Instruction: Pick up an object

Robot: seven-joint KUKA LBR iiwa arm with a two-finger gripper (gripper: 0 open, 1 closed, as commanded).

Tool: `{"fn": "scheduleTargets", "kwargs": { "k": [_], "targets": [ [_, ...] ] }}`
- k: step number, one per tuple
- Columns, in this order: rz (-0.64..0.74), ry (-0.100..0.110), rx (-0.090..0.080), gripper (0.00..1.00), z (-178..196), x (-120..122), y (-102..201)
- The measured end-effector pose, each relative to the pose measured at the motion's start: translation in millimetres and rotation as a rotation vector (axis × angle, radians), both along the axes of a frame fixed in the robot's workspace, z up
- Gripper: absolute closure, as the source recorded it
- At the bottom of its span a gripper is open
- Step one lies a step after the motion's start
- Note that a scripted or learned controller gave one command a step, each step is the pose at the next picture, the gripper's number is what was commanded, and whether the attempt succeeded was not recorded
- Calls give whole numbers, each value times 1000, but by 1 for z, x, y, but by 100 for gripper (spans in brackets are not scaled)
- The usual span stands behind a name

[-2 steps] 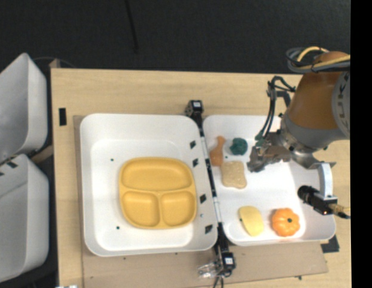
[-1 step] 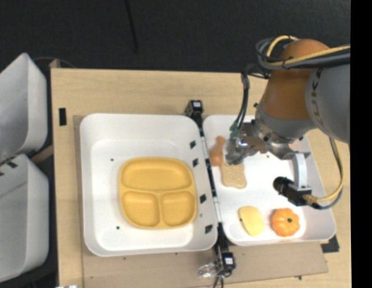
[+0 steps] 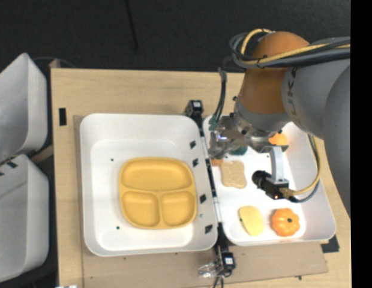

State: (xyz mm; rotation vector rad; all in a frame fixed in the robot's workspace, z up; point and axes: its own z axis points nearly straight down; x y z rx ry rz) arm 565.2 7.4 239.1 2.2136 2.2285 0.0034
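Orange and grey, the arm is reaching into the right bin (image 3: pixel 321 221), its gripper (image 3: pixel 225 138) hovering at the bin's left wall just above a tan toast-shaped piece (image 3: pixel 233 174); whether it is pinching anything, I cannot tell. It ought to be centring over that piece before descending. A pale yellow piece (image 3: pixel 252 220) and a small orange pumpkin (image 3: pixel 285 221) are lying nearer the front. The left bin (image 3: pixel 93 161) is holding a yellow divided tray (image 3: pixel 156 192).

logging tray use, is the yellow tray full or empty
Empty: all three compartments of the tray show bare yellow; it lies flat in the left bin.
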Motion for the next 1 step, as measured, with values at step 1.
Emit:
{"fn": "scheduleTargets", "kwargs": {
  "k": [1],
  "targets": [
    [-1, 0, -1, 100, -6, 11, 46]
  ]
}}
